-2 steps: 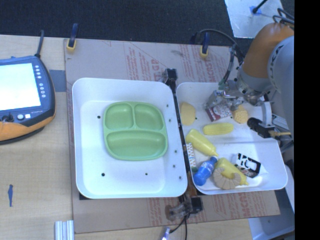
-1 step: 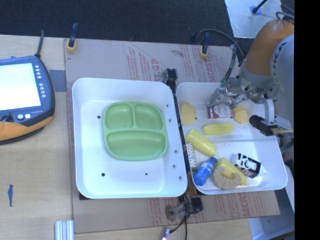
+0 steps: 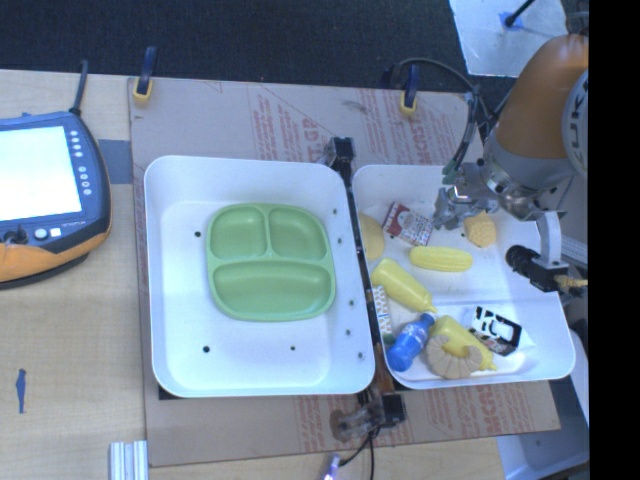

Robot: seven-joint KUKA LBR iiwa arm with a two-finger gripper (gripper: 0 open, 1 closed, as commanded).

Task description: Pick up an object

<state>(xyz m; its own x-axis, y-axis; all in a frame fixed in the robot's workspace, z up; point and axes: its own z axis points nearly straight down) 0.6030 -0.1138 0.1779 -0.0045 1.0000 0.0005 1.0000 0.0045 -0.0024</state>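
Observation:
The right bin (image 3: 545, 363) holds several small things: a red-and-white packet (image 3: 407, 225), a yellow corn cob (image 3: 441, 259), a yellow bottle-like piece (image 3: 402, 285), a blue bottle (image 3: 409, 341), a tan ridged piece (image 3: 452, 361), a black-and-white item (image 3: 497, 328) and a round yellow piece (image 3: 481, 231). My gripper (image 3: 456, 204) hangs over the far part of this bin, just right of the packet and above the corn cob. No object shows between its fingers.
The left bin (image 3: 170, 298) carries a green divided plate (image 3: 270, 262). A tablet-like pendant (image 3: 45, 183) lies on the bench at far left. Clamps (image 3: 143, 86) pin the cardboard sheet at the back. A black clip (image 3: 341, 152) sits where the bins meet.

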